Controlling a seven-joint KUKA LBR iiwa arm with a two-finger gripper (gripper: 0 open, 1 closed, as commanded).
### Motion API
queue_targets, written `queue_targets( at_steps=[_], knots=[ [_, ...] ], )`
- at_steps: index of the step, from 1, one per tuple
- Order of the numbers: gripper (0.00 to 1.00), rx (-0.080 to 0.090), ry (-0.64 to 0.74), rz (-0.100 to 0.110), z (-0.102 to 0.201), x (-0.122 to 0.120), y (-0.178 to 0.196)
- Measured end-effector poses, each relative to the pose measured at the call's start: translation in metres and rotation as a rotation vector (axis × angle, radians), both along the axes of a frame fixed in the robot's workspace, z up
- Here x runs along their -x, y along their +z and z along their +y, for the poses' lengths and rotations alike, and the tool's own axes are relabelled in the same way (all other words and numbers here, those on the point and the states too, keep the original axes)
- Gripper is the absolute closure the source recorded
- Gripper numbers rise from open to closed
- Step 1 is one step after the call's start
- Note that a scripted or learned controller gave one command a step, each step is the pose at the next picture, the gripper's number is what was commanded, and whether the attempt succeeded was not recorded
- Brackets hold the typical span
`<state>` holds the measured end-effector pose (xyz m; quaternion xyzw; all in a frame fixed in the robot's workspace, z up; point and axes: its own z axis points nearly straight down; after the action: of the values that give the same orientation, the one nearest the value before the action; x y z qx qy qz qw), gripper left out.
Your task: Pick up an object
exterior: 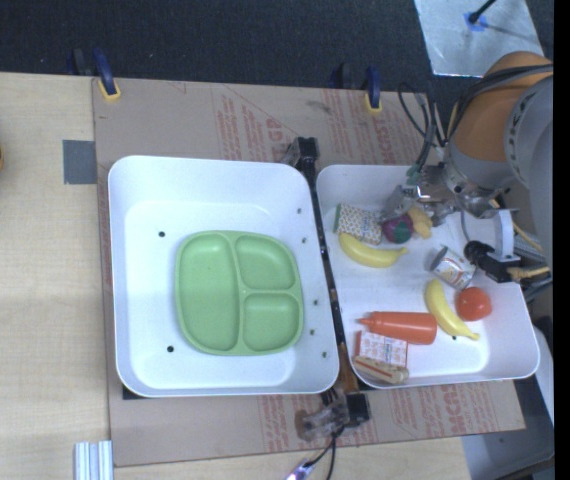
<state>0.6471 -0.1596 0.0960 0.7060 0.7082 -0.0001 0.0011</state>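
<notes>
Orange-red bottle (399,326) lying flat beside packet (380,356), gripper (412,206) well apart

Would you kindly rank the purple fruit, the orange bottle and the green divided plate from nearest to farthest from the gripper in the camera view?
1. purple fruit: right beside the gripper, in the right bin's far part.
2. orange bottle: right bin, near side.
3. green divided plate: left bin.

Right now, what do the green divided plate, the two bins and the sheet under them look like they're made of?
Green divided plate: likely molded plastic, matte, with uniform colour and soft rounded compartment ridges.
Left bin and right bin: probably thin formed plastic, smooth and slightly glossy white, with rounded corners.
Sheet under them: looks like cardboard, dull brown with red printing, clamped at the far edge.
</notes>
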Motion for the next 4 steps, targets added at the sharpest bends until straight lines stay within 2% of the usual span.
queue_targets(
  at_steps=[1, 2, 3, 4],
  knots=[
    [0.0, 0.001, 0.002, -0.004, 0.016, -0.011, 0.0],
    [0.0, 0.003, 0.002, -0.006, 0.026, 0.001, 0.0],
    [0.0, -0.001, 0.0, 0.005, -0.027, 0.037, 0.004],
    [0.0, -0.002, 0.001, 0.004, -0.02, -0.009, -0.004]
  ],
)
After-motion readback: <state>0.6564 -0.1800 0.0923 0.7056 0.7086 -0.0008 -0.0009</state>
